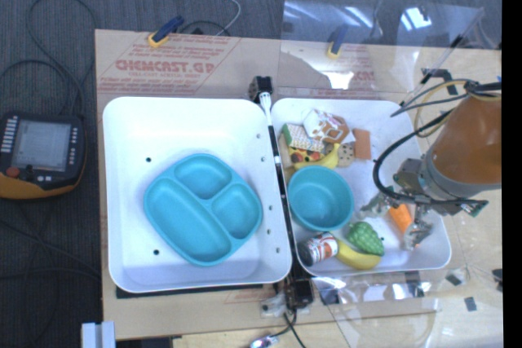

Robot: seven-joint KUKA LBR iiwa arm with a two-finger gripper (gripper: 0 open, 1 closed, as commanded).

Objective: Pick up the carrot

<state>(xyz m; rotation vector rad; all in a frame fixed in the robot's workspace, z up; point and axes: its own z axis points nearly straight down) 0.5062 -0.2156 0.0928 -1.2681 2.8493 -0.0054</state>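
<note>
The carrot (pixel 400 218), a short orange piece, lies on the floor of the right bin (pixel 436 257), close to its right wall. My gripper (pixel 398 219) is low over it, reaching in from the right under the arm's orange band. Its fingers stand open, one on each side of the carrot, with gaps showing between pads and carrot. The wrist hides the carrot's far end.
A blue bowl (pixel 320 197) sits left of the gripper. A green toy (pixel 365 238), a banana (pixel 359 257) and a can (pixel 320 247) lie along the front. Small boxes (pixel 314 134) crowd the back. The left bin (pixel 130 143) holds a blue divided plate (pixel 204 208).
</note>
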